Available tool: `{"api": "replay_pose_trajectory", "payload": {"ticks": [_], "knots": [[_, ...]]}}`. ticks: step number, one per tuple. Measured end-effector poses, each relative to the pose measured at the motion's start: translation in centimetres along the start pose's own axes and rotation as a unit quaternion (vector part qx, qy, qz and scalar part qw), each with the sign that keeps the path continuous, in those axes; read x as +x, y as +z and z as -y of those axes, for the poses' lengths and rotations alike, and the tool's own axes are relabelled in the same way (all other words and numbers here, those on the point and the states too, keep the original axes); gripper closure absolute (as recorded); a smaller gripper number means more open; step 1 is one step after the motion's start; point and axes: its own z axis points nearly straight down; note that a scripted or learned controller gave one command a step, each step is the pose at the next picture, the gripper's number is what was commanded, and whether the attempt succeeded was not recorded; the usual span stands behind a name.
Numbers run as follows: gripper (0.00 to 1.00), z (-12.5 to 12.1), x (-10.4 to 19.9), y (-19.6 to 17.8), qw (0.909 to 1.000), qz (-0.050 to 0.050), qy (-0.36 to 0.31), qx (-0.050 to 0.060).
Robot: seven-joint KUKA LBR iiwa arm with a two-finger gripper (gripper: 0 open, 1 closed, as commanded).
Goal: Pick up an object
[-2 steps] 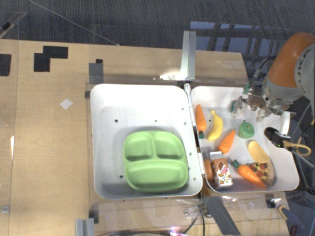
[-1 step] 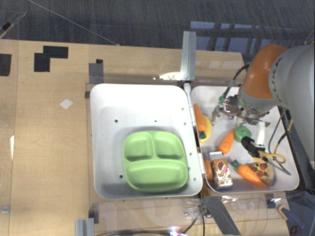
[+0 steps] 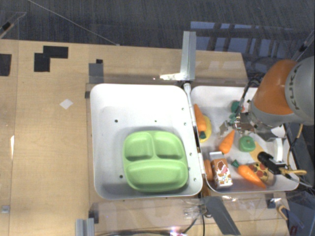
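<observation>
reaching in from the right edge of the camera view, the grey arm (image 3: 295,90) with its orange band is hanging over the right bin (image 3: 216,95). the gripper (image 3: 235,126) is sitting low inside that bin; whether it is open or closed cannot be told from this angle, and nothing is visibly held. taking the right bin as landmark: a small carrot (image 3: 227,141) is lying tilted near its middle, just below the gripper. a green round piece (image 3: 246,143) is lying just right of that carrot. a long carrot (image 3: 199,121) is lying along the bin's left wall, against a yellow item (image 3: 207,127). a small carton (image 3: 221,170) is standing at the near left corner, and another carrot (image 3: 249,174) is lying to its right. left of the right bin, the left bin (image 3: 106,132) is holding a green divided tray (image 3: 155,160).
</observation>
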Motion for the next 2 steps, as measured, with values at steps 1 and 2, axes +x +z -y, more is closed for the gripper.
{"api": "replay_pose_trajectory", "payload": {"ticks": [1, 2], "knots": [[1.00, -0.3, 0.3, -1.2, 1.0000, -0.002, -0.001, -0.003], [1.00, -2.2, 8.0, -9.4, 0.9999, -0.001, -0.008, 0.007]]}}
